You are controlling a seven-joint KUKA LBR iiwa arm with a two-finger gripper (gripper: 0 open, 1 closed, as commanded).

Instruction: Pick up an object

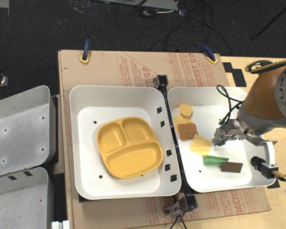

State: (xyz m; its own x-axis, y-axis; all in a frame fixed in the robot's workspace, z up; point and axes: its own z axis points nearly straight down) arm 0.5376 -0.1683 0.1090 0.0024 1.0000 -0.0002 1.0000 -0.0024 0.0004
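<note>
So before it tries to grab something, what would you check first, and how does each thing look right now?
1. Things to grab lie in the right bin: ok.
2. Hand sits over that bin: ok.
3. Yellow block close beside the hand: ok.
4. Yellow block lies free of its neighbours: not ok, it touches the brown piece.
5. Hand open and holding nothing: cannot tell.
6. Yellow tray out of the way in the left bin: ok.

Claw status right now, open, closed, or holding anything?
Claw: cannot be told; it sits low in the right bin, beside the pale yellow wedge, with nothing visibly in it.
</note>
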